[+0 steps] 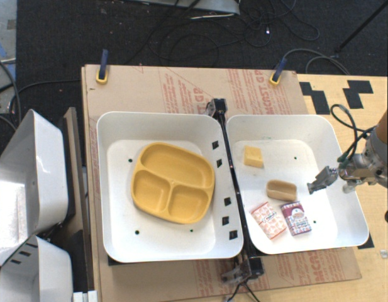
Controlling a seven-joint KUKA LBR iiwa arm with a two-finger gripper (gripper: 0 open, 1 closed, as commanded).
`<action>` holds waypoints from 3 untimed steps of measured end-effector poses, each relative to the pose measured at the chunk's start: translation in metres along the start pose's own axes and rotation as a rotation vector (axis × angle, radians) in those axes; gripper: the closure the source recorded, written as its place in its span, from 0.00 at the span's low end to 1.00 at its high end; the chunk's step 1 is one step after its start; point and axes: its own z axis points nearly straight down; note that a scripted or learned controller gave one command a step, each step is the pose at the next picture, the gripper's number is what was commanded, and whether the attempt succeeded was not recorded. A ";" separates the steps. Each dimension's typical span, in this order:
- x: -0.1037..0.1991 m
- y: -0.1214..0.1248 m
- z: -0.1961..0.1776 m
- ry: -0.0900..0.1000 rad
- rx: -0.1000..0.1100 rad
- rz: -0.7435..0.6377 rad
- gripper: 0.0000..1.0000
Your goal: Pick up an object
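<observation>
The right white bin (pixel 319 128) holds a yellow cube (pixel 254 156), a tan oblong block (pixel 282 190), a pink patterned packet (pixel 268 219) and a maroon packet (pixel 297 218). My gripper (pixel 322 180) reaches in from the right, over the bin's right side. It hangs just to the right of the tan block and apart from it. None of the objects is in its grasp.
The left white bin (pixel 112 187) holds a yellow divided tray (pixel 172 182). A black divider (pixel 230 181) runs between the bins. Both rest on a cardboard sheet (pixel 181 87) held by two clamps at the back. A grey box (pixel 27 175) stands at the far left.
</observation>
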 end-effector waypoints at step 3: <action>0.014 0.003 0.092 -0.001 -0.009 0.000 0.00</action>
